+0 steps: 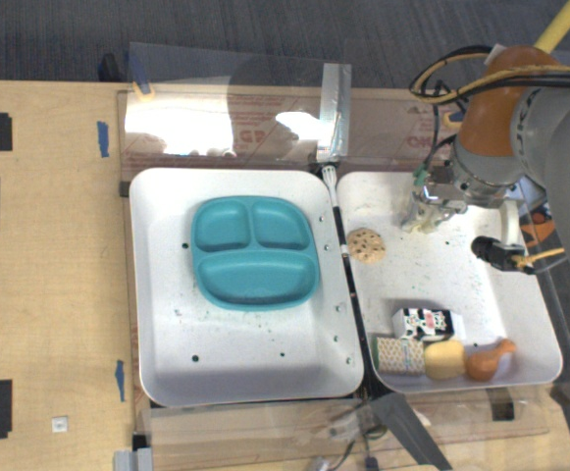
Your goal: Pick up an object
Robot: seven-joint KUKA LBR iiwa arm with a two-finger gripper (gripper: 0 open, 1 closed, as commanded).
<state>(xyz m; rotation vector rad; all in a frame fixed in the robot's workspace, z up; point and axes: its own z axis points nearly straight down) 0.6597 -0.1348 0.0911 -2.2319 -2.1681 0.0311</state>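
Observation:
My gripper [422, 219] hangs over the far part of the right bin [461, 263], open, with nothing between its fingers. A round speckled cookie [365, 245] lies to its left near the bin's left wall. At the bin's near edge lie a black-and-white patterned box [424, 322], a tan waffle-textured piece [399, 354], a yellow bread-like lump [444, 359] and an orange object [486, 360], packed close together. All of them are well apart from the gripper.
The left bin [167, 341] holds a teal divided plate [255, 251]. A clear plastic panel [231, 116] stands behind the left bin. The arm's black cable end [495, 253] hangs over the right bin's right side.

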